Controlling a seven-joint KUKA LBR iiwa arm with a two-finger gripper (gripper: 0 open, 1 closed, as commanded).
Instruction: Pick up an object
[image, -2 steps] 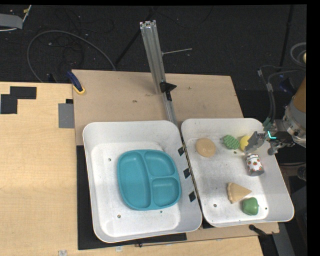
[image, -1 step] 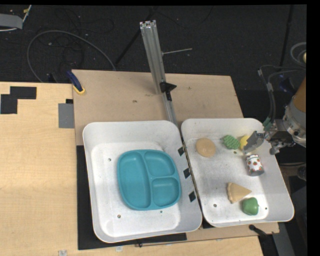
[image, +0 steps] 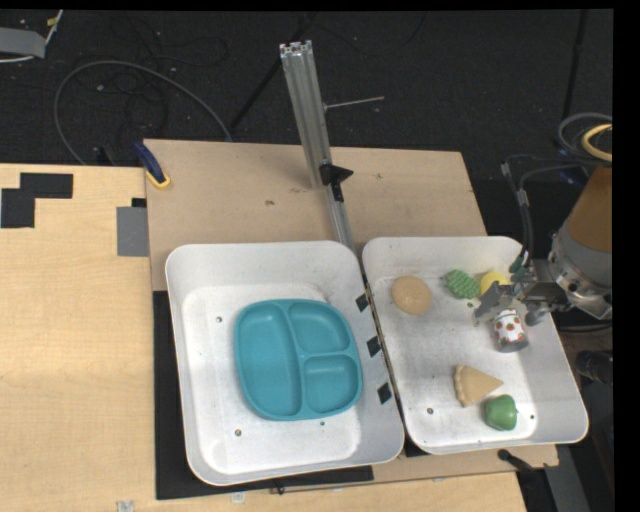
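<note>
— Starting big: the right shallow white plastic bin (image: 440, 420) holds the pieces; the grey two-finger gripper (image: 510, 318) hangs at its far right edge.

— Jaws?

— Can't tell. A small white-and-red rounded toy (image: 509, 333) sits directly beneath them.

Dark floor (image: 150, 60), pale wooden bench (image: 70, 330)

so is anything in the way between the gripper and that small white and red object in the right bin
Nothing visible. The gripper sits just above the small white and red object, with no item between them. The yellow piece and green ridged piece lie off to its left.
</note>
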